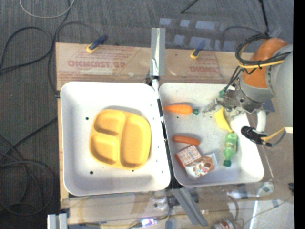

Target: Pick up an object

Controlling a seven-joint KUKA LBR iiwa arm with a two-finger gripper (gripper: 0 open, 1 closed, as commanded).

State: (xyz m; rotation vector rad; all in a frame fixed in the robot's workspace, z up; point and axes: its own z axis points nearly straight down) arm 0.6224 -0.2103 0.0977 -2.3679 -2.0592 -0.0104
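The right bin (248, 173) holds an orange carrot (178, 109) at its upper left. Below the carrot lies a brown sausage (186, 140). A red and white packet (195, 161) sits near the front. A green bottle (229, 147) lies toward the right, and a yellow banana-like piece (222, 120) rests above it. My gripper (215, 108) reaches in from the right, low over the bin's upper right part. Its tips sit just above the yellow piece and to the right of the carrot's green end.
The left bin (76, 175) carries a yellow compartment tray (121, 138). A metal post (157, 56) stands at the seam between the bins. Cardboard (95, 61) lies behind the bins. Cables run across the floor on the left.
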